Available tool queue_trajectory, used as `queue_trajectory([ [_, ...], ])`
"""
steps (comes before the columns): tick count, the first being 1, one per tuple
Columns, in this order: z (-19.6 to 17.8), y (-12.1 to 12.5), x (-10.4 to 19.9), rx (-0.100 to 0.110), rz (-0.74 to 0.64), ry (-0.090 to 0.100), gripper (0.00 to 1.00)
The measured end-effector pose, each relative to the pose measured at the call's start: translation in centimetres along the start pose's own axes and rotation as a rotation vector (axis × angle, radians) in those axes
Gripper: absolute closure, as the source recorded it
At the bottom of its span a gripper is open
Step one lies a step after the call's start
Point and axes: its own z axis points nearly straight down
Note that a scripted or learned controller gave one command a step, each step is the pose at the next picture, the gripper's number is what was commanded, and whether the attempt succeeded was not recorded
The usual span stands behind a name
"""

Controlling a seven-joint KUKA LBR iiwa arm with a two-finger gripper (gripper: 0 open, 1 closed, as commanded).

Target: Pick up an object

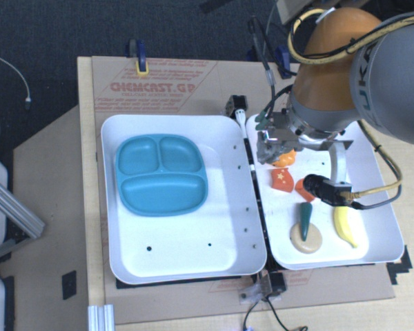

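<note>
In the camera view, the arm [345, 67] reaches down into the right bin [381, 248] and puts the jaws low near that bin's far left corner, close to the wall it shares with the left bin [193, 243]. The wrist body hides the jaws, so I cannot tell whether they are open or closed, and nothing can be seen held between them.

A small orange piece [286, 160] peeks out right at the jaws, on their near side. It is probably the object being tried for, which would explain the low, tucked-in pose. A red-orange wedge [282, 179] lies just nearer than the jaws, with a red piece [306, 191] beside it. Further toward the near rim, a green cone-like toy [305, 218] leans on a tan disc [308, 241], and a yellow banana [346, 227] lies off to one side. All of these are loose and apart, so any of them could be picked.

Well away from the jaws, across the shared wall, a blue divided plate [162, 173] sits in the left bin. Both bins rest on the brown counter [159, 88].
</note>
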Motion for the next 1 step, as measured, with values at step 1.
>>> queue_trajectory([
  [1, 0.27, 1.05, 6.32, -0.001, -0.002, 0.001, 1.00],
])
